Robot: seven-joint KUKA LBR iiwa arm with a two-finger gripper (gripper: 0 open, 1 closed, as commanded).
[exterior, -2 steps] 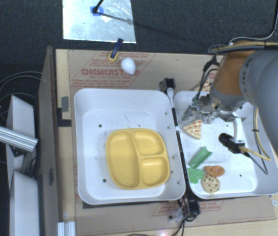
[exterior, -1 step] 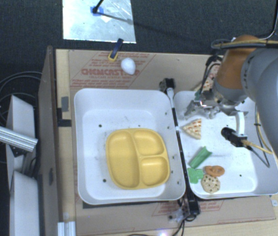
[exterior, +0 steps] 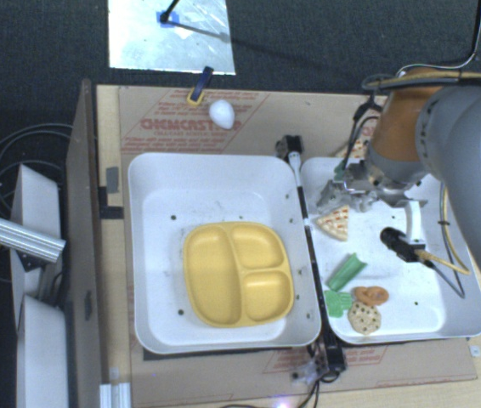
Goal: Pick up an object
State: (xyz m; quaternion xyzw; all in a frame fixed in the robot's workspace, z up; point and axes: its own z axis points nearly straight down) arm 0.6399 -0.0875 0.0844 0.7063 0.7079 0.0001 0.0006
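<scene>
We take this for a robotics lab: loose cables [exterior: 2,155] beside the cardboard-topped counter [exterior: 181,113], dark carpet [exterior: 36,32] around it.

red printing on the cardboard sheet [exterior: 249,109] is too blurred to read.

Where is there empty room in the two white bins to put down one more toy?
Left white bin: bare floor runs behind the yellow divided plate and down its left side. Right white bin: a bare patch at the near right corner, right of the round speckled cookie. It is crowded along that bin's left half, around the pizza slice, green pieces and gripper.
</scene>
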